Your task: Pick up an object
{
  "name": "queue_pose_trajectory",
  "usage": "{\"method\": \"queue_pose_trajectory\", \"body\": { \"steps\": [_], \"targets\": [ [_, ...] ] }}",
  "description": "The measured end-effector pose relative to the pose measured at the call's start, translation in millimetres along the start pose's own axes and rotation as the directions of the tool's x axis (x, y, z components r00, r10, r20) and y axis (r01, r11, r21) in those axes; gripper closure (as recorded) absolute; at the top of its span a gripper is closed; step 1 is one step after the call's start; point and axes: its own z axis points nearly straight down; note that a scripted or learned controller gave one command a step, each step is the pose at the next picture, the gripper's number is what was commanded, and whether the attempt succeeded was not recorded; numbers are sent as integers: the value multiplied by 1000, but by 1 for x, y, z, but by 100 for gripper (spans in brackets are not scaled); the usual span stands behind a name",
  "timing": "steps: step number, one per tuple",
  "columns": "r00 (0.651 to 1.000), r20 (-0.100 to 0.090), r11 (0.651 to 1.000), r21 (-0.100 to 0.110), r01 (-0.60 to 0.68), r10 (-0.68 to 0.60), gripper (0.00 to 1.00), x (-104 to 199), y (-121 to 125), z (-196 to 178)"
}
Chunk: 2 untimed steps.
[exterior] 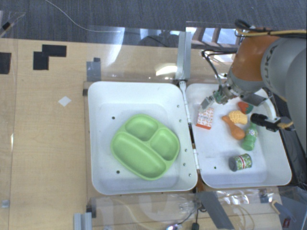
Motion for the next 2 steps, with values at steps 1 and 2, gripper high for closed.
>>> {"method": "queue_pose_trajectory", "body": {
  "steps": [1,2],
  "targets": [
    [996,2,996,-5,86,-86,0,5,-6,-1],
    [984,-2,984,-7,-178,178,0,14,-31,-2]
  ]
}}
